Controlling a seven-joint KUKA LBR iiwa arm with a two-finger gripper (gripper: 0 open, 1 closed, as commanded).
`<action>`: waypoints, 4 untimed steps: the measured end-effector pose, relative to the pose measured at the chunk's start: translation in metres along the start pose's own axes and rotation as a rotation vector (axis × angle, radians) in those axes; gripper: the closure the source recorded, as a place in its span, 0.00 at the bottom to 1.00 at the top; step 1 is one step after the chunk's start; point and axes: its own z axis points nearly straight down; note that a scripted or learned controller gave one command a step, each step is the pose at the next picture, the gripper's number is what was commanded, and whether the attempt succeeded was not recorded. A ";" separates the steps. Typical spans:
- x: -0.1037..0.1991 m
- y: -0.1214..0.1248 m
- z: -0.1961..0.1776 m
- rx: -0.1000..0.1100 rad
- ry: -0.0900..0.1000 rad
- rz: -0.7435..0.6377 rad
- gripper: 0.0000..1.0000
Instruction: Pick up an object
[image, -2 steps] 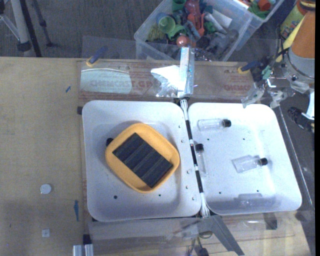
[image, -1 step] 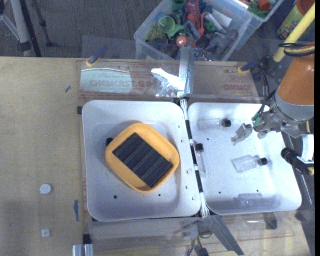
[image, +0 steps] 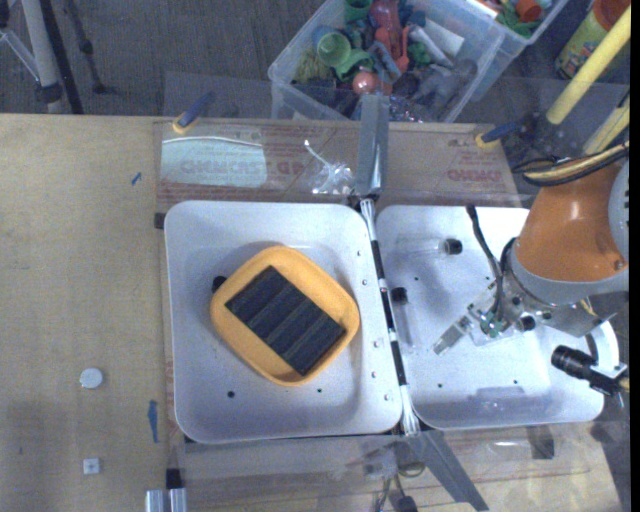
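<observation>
One yellow object (image: 284, 314) lies in left bin (image: 190, 300)

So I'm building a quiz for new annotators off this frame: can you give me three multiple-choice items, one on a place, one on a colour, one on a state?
1. Where does the slatted object lie?
A. left bin
B. right bin
C. on the cardboard behind the bins

2. What colour is its frame?
A. blue
B. yellow-orange
C. green

3. How does the gripper stand to that object?
A. clamped on it
B. touching its edge
C. apart from it, over the other bin

Key:
1 A: the slatted object rests on the floor of the left bin.
2 B: yellow-orange rim around dark slats.
3 C: the gripper hangs over the right bin, across the divider.
</observation>
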 end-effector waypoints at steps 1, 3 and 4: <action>-0.053 0.107 -0.053 -0.005 -0.007 -0.188 0.00; -0.047 0.111 -0.052 -0.004 -0.006 0.037 0.00; -0.048 0.113 -0.063 -0.009 -0.011 0.036 1.00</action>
